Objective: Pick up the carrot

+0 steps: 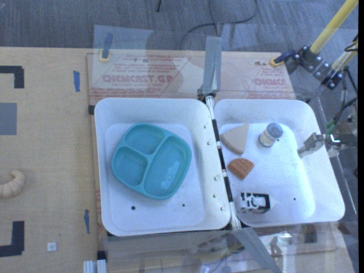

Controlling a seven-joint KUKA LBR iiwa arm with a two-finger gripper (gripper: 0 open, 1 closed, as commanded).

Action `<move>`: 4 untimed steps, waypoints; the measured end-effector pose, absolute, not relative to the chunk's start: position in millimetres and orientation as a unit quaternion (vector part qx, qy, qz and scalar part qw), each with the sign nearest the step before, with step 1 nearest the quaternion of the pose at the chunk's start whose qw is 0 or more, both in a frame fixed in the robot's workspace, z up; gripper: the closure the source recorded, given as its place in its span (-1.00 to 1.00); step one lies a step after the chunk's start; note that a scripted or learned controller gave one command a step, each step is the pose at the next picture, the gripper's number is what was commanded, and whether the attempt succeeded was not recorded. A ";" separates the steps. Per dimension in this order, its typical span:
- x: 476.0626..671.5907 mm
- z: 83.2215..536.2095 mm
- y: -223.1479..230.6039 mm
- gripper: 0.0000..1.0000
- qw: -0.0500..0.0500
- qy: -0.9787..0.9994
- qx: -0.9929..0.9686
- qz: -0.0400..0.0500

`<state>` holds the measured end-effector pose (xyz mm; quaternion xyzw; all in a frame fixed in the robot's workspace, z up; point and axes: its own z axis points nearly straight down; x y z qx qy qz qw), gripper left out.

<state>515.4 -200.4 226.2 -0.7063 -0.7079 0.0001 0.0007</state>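
Seen from above the bench, the grey two-finger gripper (314,143) hangs low at the right wall of the right-hand shallow white bin (321,201); whether it is open or closed cannot be told. Which item is the carrot is uncertain. Nearest in colour is the orange-brown ridged piece (240,168), lying mid-bin between a beige wedge (236,137) and a black-and-white packet (254,202). A good pick likely means crossing leftward, centring over the piece and descending clear of the wedge just beside it.
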 end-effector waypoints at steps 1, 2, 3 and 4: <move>523.9 88.8 -116.2 -1.00 -0.004 -0.824 -0.566 -0.002; 526.2 100.5 -120.5 1.00 -0.010 -0.822 -0.569 -0.003; 480.0 198.0 -132.9 1.00 -0.001 -0.804 -0.594 0.000; 479.5 197.0 -221.2 1.00 -0.002 -0.788 -0.616 0.000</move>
